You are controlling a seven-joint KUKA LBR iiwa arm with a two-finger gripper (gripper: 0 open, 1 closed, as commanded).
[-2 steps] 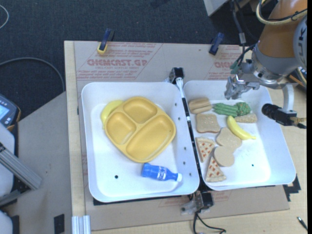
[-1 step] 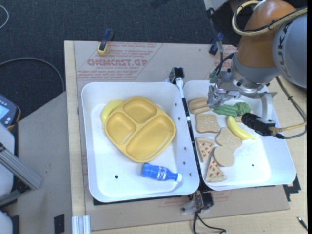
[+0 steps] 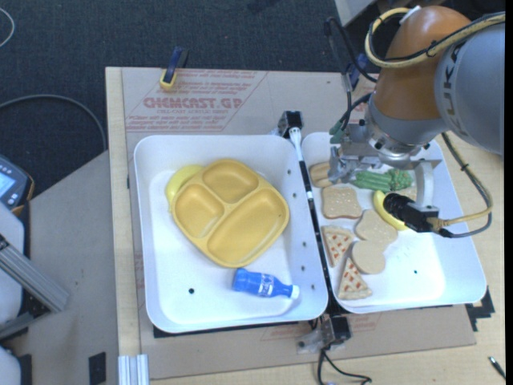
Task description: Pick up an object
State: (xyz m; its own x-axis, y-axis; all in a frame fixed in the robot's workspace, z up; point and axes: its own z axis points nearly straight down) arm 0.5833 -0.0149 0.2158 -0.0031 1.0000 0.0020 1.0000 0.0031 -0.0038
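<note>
My gripper (image 3: pixel 343 169) hangs low over the far end of the right bin (image 3: pixel 461 275), above the pile of toy food, and from this slanted view the wrist hides the working end, so I cannot tell how it is set or whether anything is caught in it. The nearest candidate is the bread slice (image 3: pixel 341 202), lying flat just beside and below my gripper; it looks like light, stiff plastic, thin and close to the floor, so I judge it hard to get under and best taken across its narrow edges. The green vegetable (image 3: pixel 383 180) lies partly under my wrist, long and bumpy, and I judge that its ridges would give a surer hold if pinched across its short width. The banana (image 3: pixel 391 212) beside it is curved and smooth, likely to roll or slip unless taken near its middle. Two pizza slices (image 3: pixel 343 261) and the round pale pieces (image 3: pixel 370 241) sit nearer the front, all flat and touching one another. In the left bin (image 3: pixel 148 239), well apart from me, lie a yellow divided plate (image 3: pixel 231 211), too broad to pinch except at its rim, and a small blue bottle (image 3: pixel 261 284) on its side, round and probably slick.
</note>
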